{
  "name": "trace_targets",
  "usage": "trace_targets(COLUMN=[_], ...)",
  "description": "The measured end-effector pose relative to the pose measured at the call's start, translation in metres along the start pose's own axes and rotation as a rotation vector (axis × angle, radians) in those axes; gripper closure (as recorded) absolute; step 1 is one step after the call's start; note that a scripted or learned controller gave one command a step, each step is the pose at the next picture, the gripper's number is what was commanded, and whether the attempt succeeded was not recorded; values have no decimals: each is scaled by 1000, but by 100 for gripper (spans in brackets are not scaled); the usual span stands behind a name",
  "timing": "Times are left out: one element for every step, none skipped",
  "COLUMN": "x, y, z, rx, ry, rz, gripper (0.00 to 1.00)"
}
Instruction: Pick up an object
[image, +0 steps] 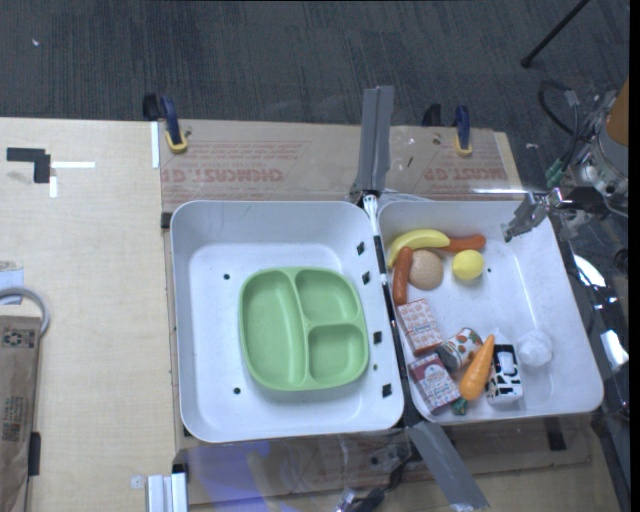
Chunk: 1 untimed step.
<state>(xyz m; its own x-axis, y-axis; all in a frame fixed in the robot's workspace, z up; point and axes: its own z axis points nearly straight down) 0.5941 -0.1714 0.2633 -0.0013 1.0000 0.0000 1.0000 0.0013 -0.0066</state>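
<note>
The right bin holds the toy food. A yellow banana lies at its back left, with a red sausage beside it and another red sausage along the left wall. A tan egg-shaped piece and a yellow lemon sit just in front. Nearer the front lie an orange carrot, two small red cartons, a small can, a black-and-white carton and a clear cup. My gripper hangs over the bin's back right corner, above and apart from all of them.
The left bin holds a green divided plate. A grey divider post rises between the bins at the back. Two blue-handled clamps hold the cardboard behind. Cables and the arm crowd the right edge.
</note>
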Motion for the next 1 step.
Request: trace_targets(x=[0], y=[25], z=[174], rx=[-4], ry=[0], rz=[-56], gripper=[0])
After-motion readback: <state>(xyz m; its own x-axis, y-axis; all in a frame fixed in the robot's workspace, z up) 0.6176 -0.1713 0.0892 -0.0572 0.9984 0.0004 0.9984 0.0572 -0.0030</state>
